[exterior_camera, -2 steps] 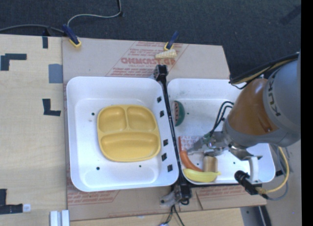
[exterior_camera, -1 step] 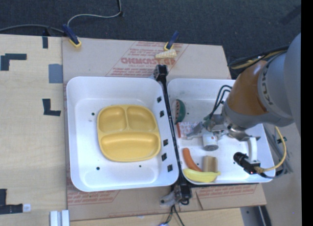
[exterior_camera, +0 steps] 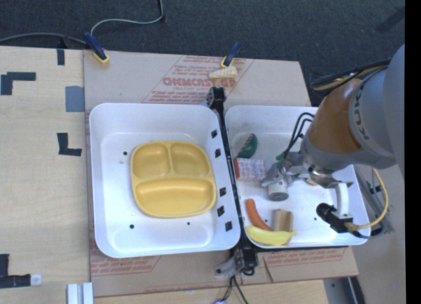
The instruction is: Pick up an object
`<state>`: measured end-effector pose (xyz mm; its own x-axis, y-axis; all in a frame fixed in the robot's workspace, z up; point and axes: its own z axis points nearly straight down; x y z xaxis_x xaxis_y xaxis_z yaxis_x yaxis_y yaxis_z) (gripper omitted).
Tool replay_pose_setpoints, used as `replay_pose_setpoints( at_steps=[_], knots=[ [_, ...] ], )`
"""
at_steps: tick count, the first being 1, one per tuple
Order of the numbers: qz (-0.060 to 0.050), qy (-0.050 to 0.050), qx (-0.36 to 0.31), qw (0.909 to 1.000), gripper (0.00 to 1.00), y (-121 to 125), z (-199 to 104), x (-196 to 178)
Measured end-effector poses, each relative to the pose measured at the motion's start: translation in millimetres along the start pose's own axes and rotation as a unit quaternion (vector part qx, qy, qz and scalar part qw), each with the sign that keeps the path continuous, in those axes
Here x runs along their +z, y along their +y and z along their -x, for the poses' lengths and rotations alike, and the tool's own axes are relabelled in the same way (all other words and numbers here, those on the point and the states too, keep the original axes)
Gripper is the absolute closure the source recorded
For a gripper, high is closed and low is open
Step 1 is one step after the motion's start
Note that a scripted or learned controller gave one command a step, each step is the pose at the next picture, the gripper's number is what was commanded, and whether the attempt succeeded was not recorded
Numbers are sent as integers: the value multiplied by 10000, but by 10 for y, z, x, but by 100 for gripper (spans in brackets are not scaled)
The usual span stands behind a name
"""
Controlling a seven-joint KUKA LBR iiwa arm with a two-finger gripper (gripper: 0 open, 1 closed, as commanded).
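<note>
The grey arm (exterior_camera: 368,118) reaches leftward, wrist bent down.

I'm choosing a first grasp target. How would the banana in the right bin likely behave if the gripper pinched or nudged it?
The banana looks like a smooth, glossy toy, so probably light and somewhat slippery. Its curved, tapering shape might let it pivot or squirt out under a pinch. It lies against the right bin's front wall beside a tan cylinder, so a nudge would likely slide it along the wall.

You see a pale wooden bench (exterior_camera: 39,184) with dark tape marks (exterior_camera: 66,145) near its left edge. Cardboard (exterior_camera: 191,79) printed in red covers its middle. Beyond the bench's far edge lies dark carpet (exterior_camera: 263,6), crossed by a cable (exterior_camera: 131,21).
</note>
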<state>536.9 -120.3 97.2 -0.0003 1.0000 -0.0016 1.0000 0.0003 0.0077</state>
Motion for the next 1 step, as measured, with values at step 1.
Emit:
replay_pose_setpoints(
  at_steps=[1],
  knots=[
    [-43,13,-9,10000,100,-239,-566,-872]
  ],
)
